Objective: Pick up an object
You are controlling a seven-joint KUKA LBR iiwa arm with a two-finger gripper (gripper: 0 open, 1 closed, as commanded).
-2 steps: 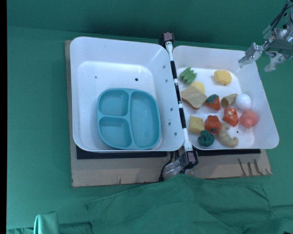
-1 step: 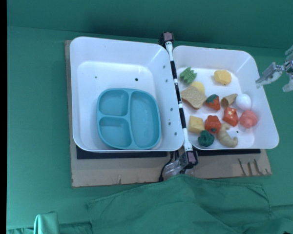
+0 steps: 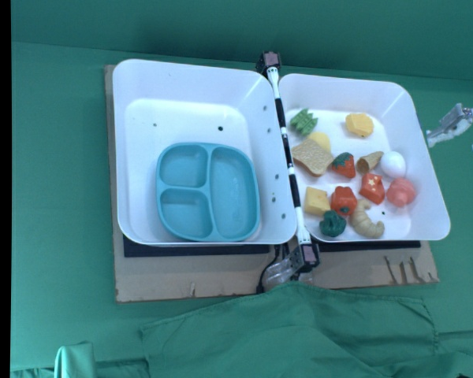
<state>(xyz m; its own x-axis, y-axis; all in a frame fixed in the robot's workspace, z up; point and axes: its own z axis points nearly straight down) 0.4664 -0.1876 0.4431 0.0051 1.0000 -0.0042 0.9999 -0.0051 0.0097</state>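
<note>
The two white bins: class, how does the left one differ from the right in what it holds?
The left bin holds a single blue divided plate; the right bin holds many small toy foods, such as a white egg. The left bin's load is one colour, the right bin's is mixed. Both bins are shallow and white.

Toy food pieces lay loose in the right bin (image 3: 426, 211).
I saw a green leaf (image 3: 303, 120), yellow piece (image 3: 359, 124), bread slice (image 3: 311, 157), strawberry (image 3: 344, 164), white egg (image 3: 392, 164), red piece (image 3: 371, 187), pink ball (image 3: 401, 192), cheese cube (image 3: 316, 201), broccoli (image 3: 332, 224) and a tan croissant (image 3: 367, 223), mostly close together, some touching.
</note>
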